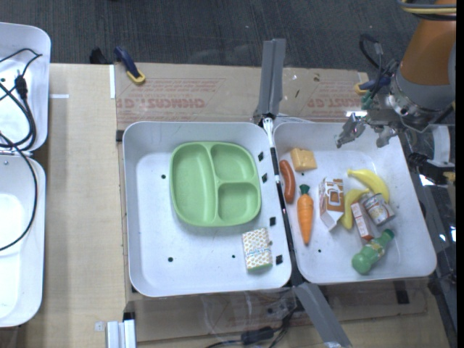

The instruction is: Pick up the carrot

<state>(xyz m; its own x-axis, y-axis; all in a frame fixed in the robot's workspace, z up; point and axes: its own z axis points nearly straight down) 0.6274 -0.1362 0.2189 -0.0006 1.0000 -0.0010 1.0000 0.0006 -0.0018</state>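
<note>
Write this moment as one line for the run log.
phase: approach | hand: open, above right bin's far edge | carrot: in right bin, beside sausage, not held

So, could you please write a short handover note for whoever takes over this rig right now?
End effector: hovering over the far edge of the right bin, open, holding nothing.
Carrot: lying in the right bin near its left wall, beside the sausage, leaf end pointing away.
Done: nothing yet; the carrot is untouched.
Left: move over the carrot, descend, grasp and lift it.
</note>
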